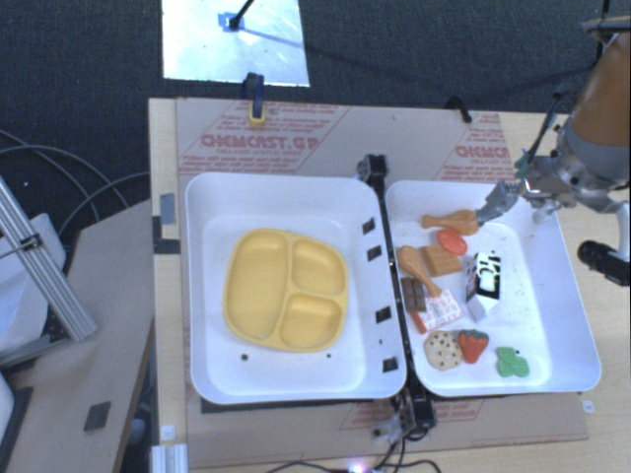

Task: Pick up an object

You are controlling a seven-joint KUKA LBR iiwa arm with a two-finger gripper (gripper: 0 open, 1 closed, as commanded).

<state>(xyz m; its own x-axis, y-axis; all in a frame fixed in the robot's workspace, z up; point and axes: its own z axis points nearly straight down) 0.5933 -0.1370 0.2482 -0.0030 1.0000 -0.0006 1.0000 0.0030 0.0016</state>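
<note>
**Op A:** So, where are we on the pick?

**Op B:** From my end, nothing is lifted. The toy food lies in the right bin (572,363): a drumstick (449,220), a red piece (453,241), a cookie (443,350), a strawberry (474,344), a green piece (511,362). My hand (493,203) hovers at the drumstick's end (apart or together, I cannot tell). The grasp and lift are all left, I judge.

**Op A:** Any writing?

**Op B:** "CHEMCAST GP" in red on the board (296,131) covering the tabletop. The yellow tray (286,289) in the left bin (212,363) carries none.
</note>
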